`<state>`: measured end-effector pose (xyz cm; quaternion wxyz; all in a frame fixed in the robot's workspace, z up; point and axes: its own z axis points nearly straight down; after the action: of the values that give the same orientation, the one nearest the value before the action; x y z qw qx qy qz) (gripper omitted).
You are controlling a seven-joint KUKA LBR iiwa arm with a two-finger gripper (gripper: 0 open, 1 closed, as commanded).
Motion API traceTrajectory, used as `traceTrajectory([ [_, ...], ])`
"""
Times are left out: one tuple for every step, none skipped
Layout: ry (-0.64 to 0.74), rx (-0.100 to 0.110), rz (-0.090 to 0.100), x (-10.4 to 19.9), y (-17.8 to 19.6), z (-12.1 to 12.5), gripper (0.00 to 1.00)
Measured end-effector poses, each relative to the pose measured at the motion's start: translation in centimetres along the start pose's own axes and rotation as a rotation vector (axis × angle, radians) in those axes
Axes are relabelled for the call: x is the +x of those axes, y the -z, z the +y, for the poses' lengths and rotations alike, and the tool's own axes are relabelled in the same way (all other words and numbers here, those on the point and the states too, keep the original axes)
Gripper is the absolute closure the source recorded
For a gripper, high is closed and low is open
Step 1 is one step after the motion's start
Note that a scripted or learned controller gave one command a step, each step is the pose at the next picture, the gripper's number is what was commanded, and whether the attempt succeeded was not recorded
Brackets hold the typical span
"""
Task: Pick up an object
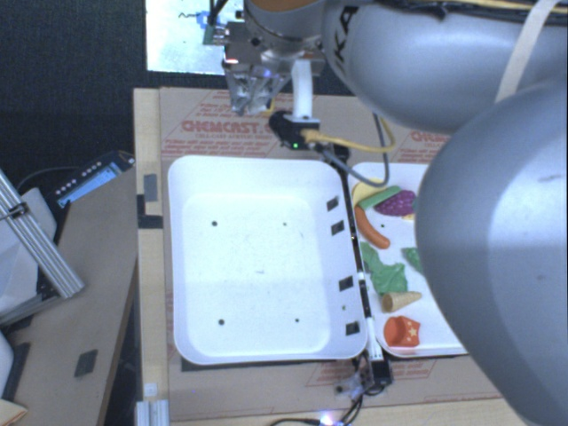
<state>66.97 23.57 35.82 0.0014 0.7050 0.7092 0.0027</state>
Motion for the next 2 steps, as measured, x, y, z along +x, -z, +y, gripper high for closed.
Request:
traceTrajectory([
  [0.001, 0.001, 0.000, -0.1, 3.3, -0.1, 1.00],
  [-0.006, 0.012, -0.004, -1.6, -2.3, -4.9, 1.00],
])
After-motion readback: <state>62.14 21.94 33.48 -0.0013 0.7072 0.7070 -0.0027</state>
